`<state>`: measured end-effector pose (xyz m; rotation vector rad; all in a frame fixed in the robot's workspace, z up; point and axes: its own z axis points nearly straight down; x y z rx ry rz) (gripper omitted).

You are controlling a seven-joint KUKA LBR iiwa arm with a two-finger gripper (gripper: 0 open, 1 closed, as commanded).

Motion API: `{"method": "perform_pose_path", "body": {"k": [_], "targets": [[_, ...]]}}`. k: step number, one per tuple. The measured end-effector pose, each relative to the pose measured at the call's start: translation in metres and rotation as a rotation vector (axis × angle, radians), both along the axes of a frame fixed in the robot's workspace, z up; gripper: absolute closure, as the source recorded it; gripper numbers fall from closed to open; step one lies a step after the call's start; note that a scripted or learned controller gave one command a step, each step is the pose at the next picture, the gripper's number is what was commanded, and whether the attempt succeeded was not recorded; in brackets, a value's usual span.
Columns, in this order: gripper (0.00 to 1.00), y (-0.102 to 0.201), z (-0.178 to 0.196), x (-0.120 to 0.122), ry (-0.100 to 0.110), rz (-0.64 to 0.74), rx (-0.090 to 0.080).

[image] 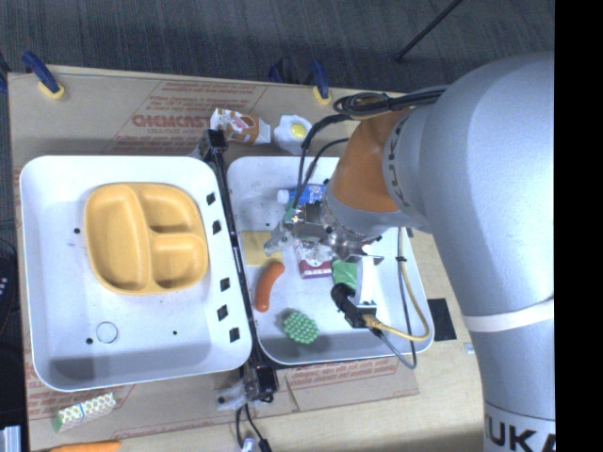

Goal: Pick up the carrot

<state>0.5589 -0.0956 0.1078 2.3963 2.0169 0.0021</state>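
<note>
From my overhead feed, the carrot is lying in the right bin near its left wall, just above a green dotted ball. My gripper hangs over the bin's middle, just right of it. Finger state? Can't tell. Yellow divided tray sits in the left bin.

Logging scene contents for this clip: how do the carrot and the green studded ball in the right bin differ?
The carrot is orange, long and smooth, lying at a slant near the bin's left wall; the green ball is round and bumpy. The carrot reaches farther end to end than the ball. The ball sits nearer the bin's front edge, the carrot farther back. Both rest loose on the right bin floor, apart from the end effector.
</note>
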Motion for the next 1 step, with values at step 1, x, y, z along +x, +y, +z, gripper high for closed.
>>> {"method": "perform_pose_path", "body": {"k": [1], "targets": [[0.0, -0.082, 0.0414, 0.04, 0.009, -0.068, 0.007]]}}
